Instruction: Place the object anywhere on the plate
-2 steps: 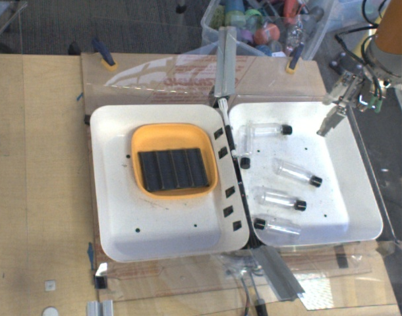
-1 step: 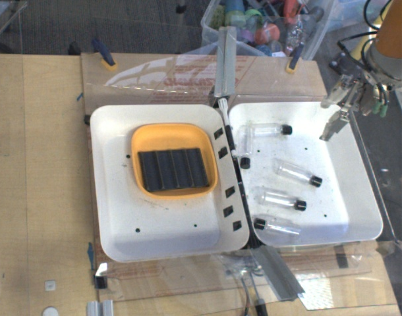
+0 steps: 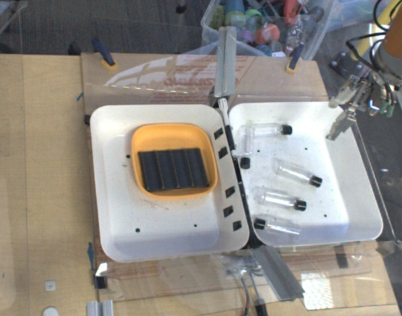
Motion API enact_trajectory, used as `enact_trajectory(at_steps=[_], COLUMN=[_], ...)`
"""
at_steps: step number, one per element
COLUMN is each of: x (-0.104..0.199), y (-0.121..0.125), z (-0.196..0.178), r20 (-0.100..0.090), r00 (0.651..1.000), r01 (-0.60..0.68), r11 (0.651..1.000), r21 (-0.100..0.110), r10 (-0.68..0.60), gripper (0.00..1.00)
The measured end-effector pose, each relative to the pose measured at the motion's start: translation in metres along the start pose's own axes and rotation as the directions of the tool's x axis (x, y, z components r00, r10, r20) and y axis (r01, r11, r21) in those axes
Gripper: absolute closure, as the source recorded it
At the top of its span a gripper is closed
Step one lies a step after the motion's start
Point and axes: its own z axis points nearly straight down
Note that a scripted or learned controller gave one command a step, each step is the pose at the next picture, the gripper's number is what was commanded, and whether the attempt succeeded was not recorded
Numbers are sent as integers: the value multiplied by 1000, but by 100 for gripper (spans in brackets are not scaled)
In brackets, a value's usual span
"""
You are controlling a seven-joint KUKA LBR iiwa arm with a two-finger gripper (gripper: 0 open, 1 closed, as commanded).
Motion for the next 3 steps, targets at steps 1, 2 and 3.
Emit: enact_trajectory(at_steps=[1,2,3], x=[-10,-8,-8], y=[-22,-21,-15], z=[-4,-5,6], r20=[1,0,-4], r00=[1000,996,973], r01=[-30,93,231], r11=[1000,996,973], r21=[0,1,0], r10=[30,-93,-231], gripper=[0,0,0])
